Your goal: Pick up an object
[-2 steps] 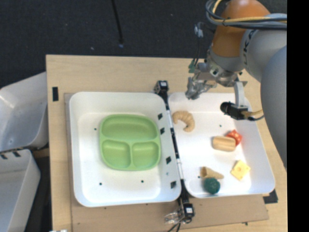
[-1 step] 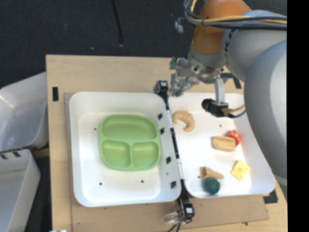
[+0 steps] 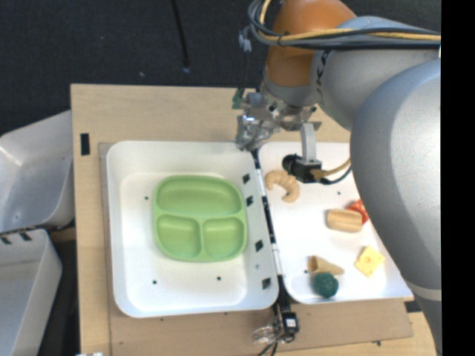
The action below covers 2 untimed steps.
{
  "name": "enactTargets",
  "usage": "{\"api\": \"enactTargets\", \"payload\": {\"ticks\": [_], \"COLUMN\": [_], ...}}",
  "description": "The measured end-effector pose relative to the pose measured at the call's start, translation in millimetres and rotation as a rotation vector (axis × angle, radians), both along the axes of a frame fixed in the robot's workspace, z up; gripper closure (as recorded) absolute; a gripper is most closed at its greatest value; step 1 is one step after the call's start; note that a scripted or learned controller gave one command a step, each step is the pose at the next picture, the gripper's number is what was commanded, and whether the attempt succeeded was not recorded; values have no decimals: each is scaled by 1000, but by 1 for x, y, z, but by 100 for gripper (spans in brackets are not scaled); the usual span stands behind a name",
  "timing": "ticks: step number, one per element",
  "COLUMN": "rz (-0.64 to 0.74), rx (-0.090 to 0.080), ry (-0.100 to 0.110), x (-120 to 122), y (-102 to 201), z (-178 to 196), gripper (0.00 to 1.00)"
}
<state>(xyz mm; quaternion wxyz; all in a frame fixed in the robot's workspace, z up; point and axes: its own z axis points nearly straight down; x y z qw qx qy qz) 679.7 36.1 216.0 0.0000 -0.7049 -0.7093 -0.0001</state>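
Note:
My gripper [image 3: 250, 136] hangs over the far end of the divider between the two bins, under the orange wrist band. Several small items lie in the right bin [image 3: 297, 221]. A tan croissant-shaped piece [image 3: 284, 185] is closest, just right of and nearer than the gripper. Farther toward the front lie a tan roll [image 3: 344, 220] with a red piece [image 3: 358, 210] behind it, a yellow cheese wedge [image 3: 369, 262], a small tan wedge [image 3: 324, 265] and a dark green ball [image 3: 323, 285]. I see nothing hanging from the gripper.
A green divided plate [image 3: 199, 217] lies in the middle of the left bin [image 3: 126, 273]. The grey arm covers the right bin's right side. A black fitting with a cable [image 3: 303, 167] hangs just behind the croissant piece.

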Motion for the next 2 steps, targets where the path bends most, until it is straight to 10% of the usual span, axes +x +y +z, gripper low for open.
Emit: {"api": "enactTargets", "payload": {"ticks": [1, 2], "rz": [0, -4], "rx": [1, 0], "ry": [-1, -1], "x": [-6, -5], "y": [43, 41], "z": [4, 4], "gripper": [100, 0]}}
